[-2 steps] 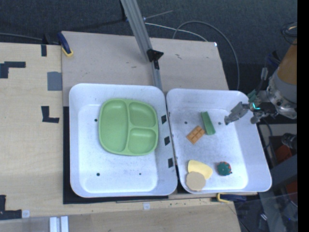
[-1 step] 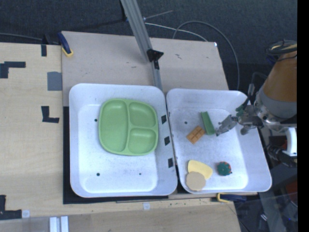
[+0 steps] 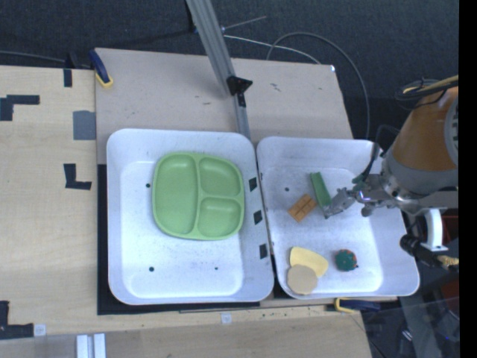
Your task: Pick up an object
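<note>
Item: green block [image 3: 320,189], a narrow, elongated bar of flat mid-green, lying tilted in the upper middle of the right bin [image 3: 391,274], its long axis running from upper left to lower right. Its lower end is sitting just beside the gripper [image 3: 333,206], which is reaching in from the right at the end of the grey arm [image 3: 425,155] with its orange band; the fingers are too small and blurred for one to tell whether they are spread or pressed together, and nothing is showing plainly between them. Just left of the gripper, an orange-brown waffle-textured piece [image 3: 302,208] is lying flat, near the green block's lower end but apart from it. Toward the bin's near edge, a pale yellow flat piece [image 3: 311,259] is resting with a tan round disc [image 3: 302,279] overlapping its lower left corner. To their right, well apart from the block, a small dark green round object with a red spot [image 3: 345,260] is sitting on the bin floor. The left bin [image 3: 127,274] is holding a light green divided plate [image 3: 198,195] with three compartments, one large on the left and two smaller on the right, lying flat in the bin's upper middle.
</note>
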